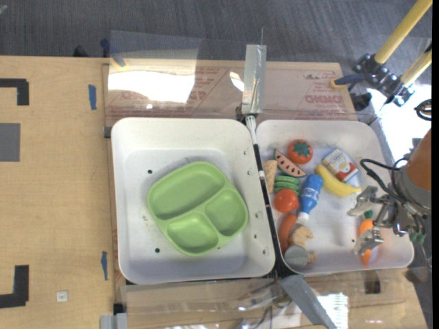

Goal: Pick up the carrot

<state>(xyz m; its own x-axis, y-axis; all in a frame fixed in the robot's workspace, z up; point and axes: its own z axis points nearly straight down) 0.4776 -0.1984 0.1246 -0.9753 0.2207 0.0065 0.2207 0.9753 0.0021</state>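
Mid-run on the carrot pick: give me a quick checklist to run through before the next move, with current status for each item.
1. Carrot located, right bin, near its front right corner: ok.
2. Gripper positioned over the carrot: ok, it sits right at it.
3. Carrot between the fingers: cannot tell, metal parts cover it.
4. Carrot lifted off the bin floor: cannot tell.
5. Neighbours clear of the grasp: ok, banana and blue bottle lie apart, to the left.
6. Green divided plate in the left bin, out of the arm's way: ok.
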